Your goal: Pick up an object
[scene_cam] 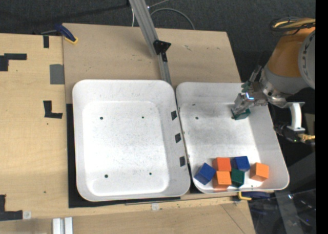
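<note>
Gripper over right bin, blocks bunched at the near wall

Gripper (241,108) sits above the far-right part of the right bin (205,97), close to that bin's right wall. Can't tell whether the fingers are parted or closed: they're small and blurred here. A dark green bit shows at the tip, but I can't say if that's a held object or part of the tool. No block visibly between the fingers.

Arm (289,66) enters from the right of the right bin, grey with the orange band above the wrist.

Candidate objects all sit in the right bin's near end, well apart from the gripper, at the opposite end of the bin:
- blue block (205,173), nearest the wall shared with the left bin, turned at an angle
- orange block (223,164), just right of the blue block
- second orange block (223,178), directly nearer than the first, touching it
- second blue block (241,163), right of the orange block, touching
- green block (237,177), nearer than the second blue block, against the second orange block
- third orange block (260,171), closest to the bin's right wall, slightly apart from the cluster

Left bin (82,125) lies beside the right bin, their walls touching along the middle. Both bins rest on the wooden bench (113,43). A metal pole (143,13) crosses diagonally beyond the bins, ending near the junction of the two.
</note>
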Controlling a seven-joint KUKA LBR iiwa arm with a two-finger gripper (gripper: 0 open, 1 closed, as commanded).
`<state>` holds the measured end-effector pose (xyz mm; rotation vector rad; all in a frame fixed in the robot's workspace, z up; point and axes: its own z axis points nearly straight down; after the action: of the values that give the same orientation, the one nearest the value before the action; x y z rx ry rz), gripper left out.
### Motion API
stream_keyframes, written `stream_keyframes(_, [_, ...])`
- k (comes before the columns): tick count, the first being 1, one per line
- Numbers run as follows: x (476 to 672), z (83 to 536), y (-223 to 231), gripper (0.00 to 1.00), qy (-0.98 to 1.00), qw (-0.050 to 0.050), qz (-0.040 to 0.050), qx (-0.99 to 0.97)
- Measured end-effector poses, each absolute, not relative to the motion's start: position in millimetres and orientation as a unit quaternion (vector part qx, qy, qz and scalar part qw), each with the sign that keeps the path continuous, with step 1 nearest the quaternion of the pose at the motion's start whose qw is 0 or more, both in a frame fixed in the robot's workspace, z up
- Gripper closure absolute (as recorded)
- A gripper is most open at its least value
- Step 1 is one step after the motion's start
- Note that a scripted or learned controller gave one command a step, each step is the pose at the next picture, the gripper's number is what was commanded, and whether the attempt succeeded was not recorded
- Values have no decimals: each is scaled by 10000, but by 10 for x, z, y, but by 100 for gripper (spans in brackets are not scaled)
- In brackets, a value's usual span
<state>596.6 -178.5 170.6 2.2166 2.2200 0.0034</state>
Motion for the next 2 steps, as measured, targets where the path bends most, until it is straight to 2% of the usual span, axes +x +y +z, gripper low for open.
stream_keyframes(1, [6052, 2279, -1848, 100, 7075, 28, 11, 7067])
stream_keyframes(2, [6059, 2709, -1827, 100, 7076, 20, 10, 7066])
